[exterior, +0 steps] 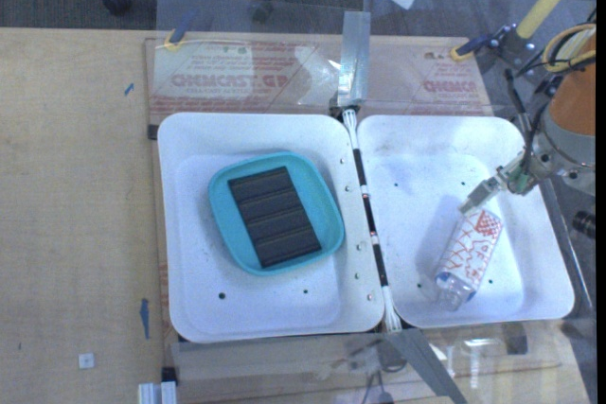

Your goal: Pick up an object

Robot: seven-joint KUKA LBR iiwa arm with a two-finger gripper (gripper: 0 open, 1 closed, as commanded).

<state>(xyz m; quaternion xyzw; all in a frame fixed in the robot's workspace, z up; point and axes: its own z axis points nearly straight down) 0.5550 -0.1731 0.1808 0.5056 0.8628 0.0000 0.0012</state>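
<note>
arm cut off at right edge, claw too small to read

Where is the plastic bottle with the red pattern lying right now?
The bottle lies tilted in the right bin, toward its near right part, just below the gripper. The teal tray sits apart in the left bin.

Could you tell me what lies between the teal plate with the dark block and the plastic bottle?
In the camera view, the two bins' adjoining rims run between the teal plate and the plastic bottle; otherwise just bare white bin floor.
</note>
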